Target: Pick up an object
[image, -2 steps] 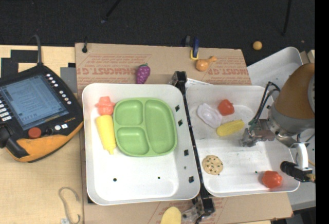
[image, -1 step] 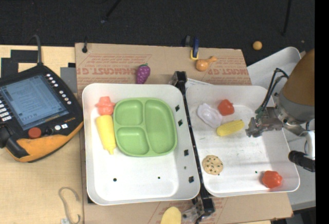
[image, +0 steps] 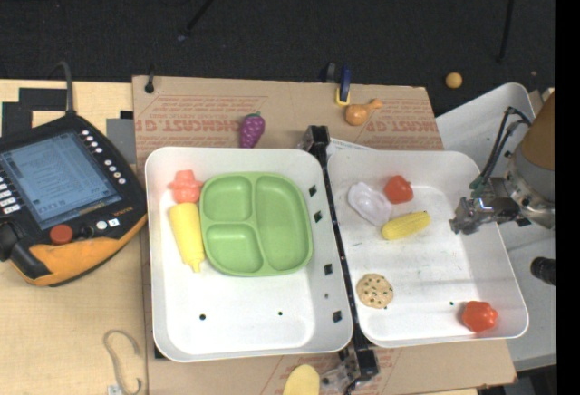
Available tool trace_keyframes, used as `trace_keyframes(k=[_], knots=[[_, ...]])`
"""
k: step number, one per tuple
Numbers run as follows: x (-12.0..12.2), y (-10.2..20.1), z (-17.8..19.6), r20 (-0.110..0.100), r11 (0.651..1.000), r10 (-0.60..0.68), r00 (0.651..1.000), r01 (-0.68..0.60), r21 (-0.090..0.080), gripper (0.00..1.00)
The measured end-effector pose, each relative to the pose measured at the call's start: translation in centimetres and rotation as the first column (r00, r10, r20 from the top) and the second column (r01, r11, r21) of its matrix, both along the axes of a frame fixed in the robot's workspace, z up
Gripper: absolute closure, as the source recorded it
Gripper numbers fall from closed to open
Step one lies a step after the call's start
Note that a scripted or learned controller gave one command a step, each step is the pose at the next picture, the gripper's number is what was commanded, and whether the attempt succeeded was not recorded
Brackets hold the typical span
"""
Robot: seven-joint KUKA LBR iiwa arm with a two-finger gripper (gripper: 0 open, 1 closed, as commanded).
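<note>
We are seeing the tool (image: 468, 216) hovering over the right bin's (image: 507, 280) right side; its state we cannot tell. The corn cob (image: 405, 225) is lying just left of it.

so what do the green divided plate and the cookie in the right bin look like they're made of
The green divided plate looks like moulded plastic: one even colour, soft sheen, rounded compartment walls. The cookie is probably a plastic or rubber toy, judging by its matte tan surface and evenly spaced dark spots, though it is too small to be sure.
</note>
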State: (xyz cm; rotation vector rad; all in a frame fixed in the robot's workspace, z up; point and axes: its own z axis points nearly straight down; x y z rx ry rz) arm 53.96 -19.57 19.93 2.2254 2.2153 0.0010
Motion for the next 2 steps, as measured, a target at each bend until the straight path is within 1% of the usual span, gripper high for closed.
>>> trace_keyframes(k=[1, 2], knots=[[0.0, -0.2, 3.0, 0.0, 1.0, 0.004, 1.0, -0.004, 0.0, 1.0], [-0.9, 4.9, 3.9, -0.003, 1.0, 0.008, 1.0, -0.008, 0.004, 1.0]])
